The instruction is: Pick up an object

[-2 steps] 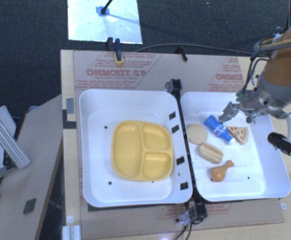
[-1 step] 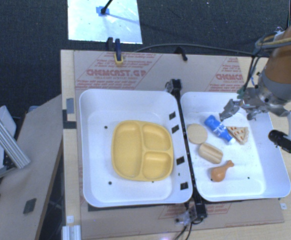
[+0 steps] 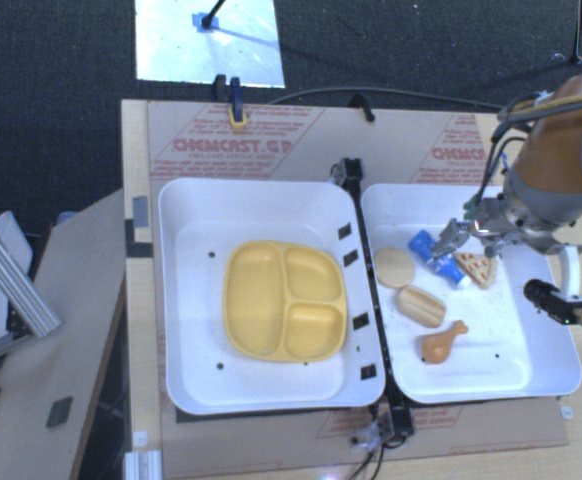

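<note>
The right bin [image 3: 531, 368] holds several toy foods. A blue packet [image 3: 434, 252] lies next to a pizza slice [image 3: 477, 268]. Nearby are a round tan cookie [image 3: 394, 267], a bread roll [image 3: 420, 306] and a chicken drumstick [image 3: 442, 342]. My gripper [image 3: 473, 239] hangs over the bin's upper middle, just above the blue packet and the pizza slice. Its fingers are spread open, one toward the packet and one toward the slice, with nothing held between them.
The left bin [image 3: 196, 218] carries a yellow divided plate [image 3: 285, 300]. A black clip strip [image 3: 359, 268] runs along the seam between the bins. The arm's grey and orange body [image 3: 561, 158] looms over the right bin's far right corner.
</note>
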`<state>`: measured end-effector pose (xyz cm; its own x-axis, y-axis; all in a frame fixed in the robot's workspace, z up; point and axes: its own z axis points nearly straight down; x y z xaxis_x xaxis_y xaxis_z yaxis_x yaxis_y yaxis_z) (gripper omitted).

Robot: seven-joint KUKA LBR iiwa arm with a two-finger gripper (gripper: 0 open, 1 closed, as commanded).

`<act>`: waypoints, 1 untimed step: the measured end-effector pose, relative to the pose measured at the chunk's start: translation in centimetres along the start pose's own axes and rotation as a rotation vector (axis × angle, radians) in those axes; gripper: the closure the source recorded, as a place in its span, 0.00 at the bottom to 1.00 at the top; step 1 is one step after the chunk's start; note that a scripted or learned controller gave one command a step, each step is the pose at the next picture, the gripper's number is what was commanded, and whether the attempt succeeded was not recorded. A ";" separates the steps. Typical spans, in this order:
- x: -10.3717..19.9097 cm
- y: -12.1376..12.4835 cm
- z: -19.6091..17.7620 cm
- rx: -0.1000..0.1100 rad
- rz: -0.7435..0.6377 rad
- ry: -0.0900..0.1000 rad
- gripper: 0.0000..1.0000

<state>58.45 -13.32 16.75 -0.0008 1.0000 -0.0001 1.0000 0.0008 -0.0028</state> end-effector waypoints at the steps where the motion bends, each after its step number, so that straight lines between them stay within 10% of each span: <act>1: -0.1 -1.0 5.0 0.000 0.000 0.001 0.00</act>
<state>57.40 -13.45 11.73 -0.0011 1.0000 0.0006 1.0000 0.0011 -0.0033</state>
